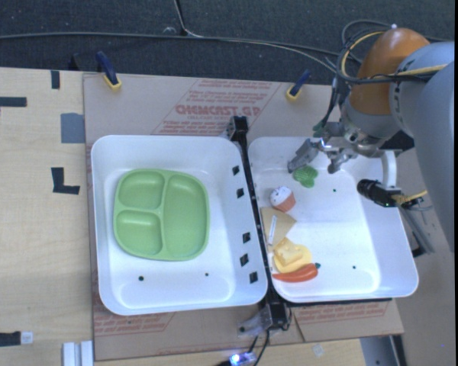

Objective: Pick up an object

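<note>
We see the arm's bulk cut off at the right edge, and the small green leafy toy in the right white plastic bin is too blurred to name. The two-finger metal gripper hangs just above it, fingers spread apart, gripping nothing. A glossy green three-compartment plate lies in the left bin.
</note>
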`<state>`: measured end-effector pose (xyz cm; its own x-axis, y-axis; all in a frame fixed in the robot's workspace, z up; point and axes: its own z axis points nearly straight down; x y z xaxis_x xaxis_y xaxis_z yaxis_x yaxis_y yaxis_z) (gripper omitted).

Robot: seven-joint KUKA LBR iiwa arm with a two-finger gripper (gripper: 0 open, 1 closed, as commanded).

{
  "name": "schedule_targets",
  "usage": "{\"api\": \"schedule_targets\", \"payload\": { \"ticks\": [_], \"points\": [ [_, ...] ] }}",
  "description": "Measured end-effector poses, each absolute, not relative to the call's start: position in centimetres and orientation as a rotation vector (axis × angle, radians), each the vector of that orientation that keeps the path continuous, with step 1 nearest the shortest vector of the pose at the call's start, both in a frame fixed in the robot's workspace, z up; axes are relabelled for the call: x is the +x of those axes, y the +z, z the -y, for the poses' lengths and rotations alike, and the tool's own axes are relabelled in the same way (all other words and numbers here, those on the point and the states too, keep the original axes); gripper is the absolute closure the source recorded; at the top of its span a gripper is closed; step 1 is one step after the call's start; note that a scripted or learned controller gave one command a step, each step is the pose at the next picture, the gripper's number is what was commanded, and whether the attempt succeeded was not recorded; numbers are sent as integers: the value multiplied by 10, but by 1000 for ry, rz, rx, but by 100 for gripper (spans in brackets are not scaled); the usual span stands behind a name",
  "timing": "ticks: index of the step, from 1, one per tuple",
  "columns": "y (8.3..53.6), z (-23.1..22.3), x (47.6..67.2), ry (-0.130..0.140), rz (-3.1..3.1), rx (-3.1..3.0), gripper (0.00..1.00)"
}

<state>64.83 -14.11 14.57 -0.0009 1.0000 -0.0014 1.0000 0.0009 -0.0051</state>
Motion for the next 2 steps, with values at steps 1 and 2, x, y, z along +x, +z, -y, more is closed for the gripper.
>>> {"api": "schedule_targets", "payload": {
  "ticks": [1,2],
  "points": [
    [97,134,654,6,2223,-2218,0],
    [88,135,655,3,2227,-2221,0]
  ]
}}
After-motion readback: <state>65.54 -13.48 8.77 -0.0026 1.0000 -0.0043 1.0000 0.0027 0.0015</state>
